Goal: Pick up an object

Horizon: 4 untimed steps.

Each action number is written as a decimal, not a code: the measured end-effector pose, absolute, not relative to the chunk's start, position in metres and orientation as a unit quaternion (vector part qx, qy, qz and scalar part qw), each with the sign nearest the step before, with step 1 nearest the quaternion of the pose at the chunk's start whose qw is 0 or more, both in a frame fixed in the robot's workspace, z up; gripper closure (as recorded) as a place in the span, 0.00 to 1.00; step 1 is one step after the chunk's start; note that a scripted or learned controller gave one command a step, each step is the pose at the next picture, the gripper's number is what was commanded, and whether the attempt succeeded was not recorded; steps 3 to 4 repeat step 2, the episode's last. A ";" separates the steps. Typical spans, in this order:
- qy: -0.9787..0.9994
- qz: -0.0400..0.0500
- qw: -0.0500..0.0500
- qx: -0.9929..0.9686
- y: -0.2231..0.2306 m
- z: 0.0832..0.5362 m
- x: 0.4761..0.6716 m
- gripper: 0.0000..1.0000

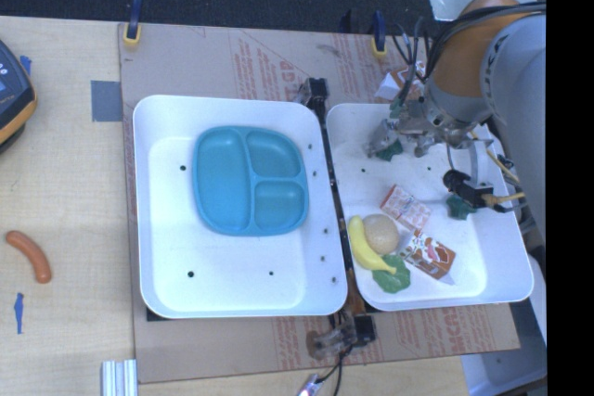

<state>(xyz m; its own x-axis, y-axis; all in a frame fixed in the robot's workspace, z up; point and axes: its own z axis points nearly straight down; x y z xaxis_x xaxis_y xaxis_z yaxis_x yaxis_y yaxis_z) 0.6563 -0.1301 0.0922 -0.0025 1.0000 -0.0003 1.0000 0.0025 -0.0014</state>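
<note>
Hanging over the far end of the right bin (pixel 501 287), the gripper (pixel 401 133) sits low near the bin's back wall, close to its left corner. What lies between its tips is too dark and cluttered to read, so whether it is gripping anything cannot be told from this view, and nothing can be said to be held.

The likely things to pick lie toward the near end of the same bin, well apart from the gripper. A yellow banana (pixel 364 248) lies nearest the bin's left wall, its long axis running from far-left to near-right. A pale round object (pixel 380 233) touches it on the right, and a green piece (pixel 393 277) sits just beside its near end. Two red-and-white packets lie to the right of these: one (pixel 405 205) nearer the gripper, the other (pixel 430 256) further toward the front.

From the gripper, this cluster lies toward the camera and only slightly right, so the coming move is probably a pull back along the bin's length. The left bin (pixel 158 199) carries a blue divided plate (pixel 249 181); an orange sausage (pixel 30 255) lies on the bench (pixel 65 199), far off.
</note>
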 end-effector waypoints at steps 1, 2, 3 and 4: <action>-0.709 0.001 0.000 -0.705 -0.130 0.103 0.657 1.00; -0.709 0.000 0.001 -0.706 -0.080 0.193 0.613 1.00; -0.709 0.000 0.001 -0.706 -0.080 0.193 0.613 1.00; -0.709 0.000 0.001 -0.706 -0.080 0.193 0.613 1.00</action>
